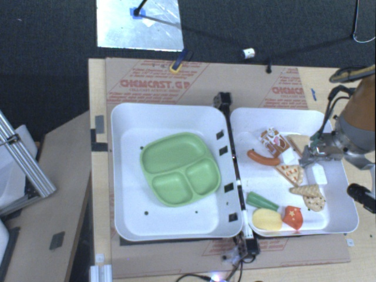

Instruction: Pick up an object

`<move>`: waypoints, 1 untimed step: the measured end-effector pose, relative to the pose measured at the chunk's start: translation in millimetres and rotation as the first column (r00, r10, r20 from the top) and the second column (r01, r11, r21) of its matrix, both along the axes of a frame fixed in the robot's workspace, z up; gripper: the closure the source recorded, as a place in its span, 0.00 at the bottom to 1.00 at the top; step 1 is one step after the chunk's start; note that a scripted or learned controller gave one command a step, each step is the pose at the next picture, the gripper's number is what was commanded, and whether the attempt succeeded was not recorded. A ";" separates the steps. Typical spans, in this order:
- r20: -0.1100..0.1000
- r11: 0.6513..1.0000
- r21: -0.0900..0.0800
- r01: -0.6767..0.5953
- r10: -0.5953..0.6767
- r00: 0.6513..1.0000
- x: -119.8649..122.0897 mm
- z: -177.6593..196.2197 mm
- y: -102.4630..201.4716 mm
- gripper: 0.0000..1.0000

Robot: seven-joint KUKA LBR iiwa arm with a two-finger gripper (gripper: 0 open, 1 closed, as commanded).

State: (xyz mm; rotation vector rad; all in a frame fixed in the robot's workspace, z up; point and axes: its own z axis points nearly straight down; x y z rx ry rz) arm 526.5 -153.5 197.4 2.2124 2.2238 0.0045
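Bins: two shallow white bins side by side on the bench, left bin (123, 216) and right bin (343, 216).
Left bin contents: one green divided plate (176, 168) with three compartments, lying tilted near the middle.
Right bin contents: seven toy foods, all candidates for picking.
Far end: one red-and-white piece (272, 138), one sausage (262, 157) just beside it.
Middle: two waffle-like wedges, one orange (291, 173), one tan (306, 190), plus one round cookie (315, 202).
Near edge: one green vegetable (261, 201), one yellow lemon (267, 219), one red strawberry (293, 217) touching the lemon.
Gripper: gripper (314, 153) low over the right bin's right side, just beside the orange wedge; finger spacing cannot be told.
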 end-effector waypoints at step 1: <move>-0.001 1.000 0.000 0.000 0.000 1.000 1.3 28.4 -0.1 1.00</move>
